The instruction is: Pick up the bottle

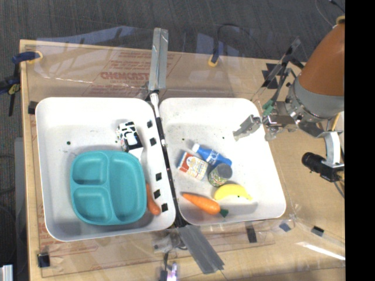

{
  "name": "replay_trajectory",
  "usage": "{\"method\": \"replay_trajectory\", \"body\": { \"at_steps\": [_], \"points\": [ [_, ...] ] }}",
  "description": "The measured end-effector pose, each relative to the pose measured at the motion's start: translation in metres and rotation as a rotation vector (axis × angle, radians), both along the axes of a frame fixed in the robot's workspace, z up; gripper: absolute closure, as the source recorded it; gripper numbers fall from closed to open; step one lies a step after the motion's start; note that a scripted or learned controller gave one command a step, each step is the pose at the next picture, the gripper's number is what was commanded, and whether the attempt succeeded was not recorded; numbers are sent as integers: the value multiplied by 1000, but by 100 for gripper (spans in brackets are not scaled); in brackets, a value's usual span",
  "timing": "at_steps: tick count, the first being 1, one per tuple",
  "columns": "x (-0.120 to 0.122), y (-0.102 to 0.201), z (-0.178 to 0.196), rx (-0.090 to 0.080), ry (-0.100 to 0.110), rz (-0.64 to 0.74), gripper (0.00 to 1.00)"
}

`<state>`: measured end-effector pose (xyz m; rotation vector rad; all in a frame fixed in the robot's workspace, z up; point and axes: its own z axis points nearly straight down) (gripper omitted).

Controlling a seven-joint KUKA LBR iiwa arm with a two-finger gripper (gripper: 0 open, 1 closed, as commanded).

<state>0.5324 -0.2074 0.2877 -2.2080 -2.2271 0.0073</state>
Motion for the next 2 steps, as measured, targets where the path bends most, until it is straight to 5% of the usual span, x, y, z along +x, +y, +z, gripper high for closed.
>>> {"method": "replay_trajectory", "body": {
  "at_steps": [1,2],
  "points": [
    [-12,39,-184,1,-4,-170,0],
    [16,16,-191,5,-11,120,0]
  ]
}}
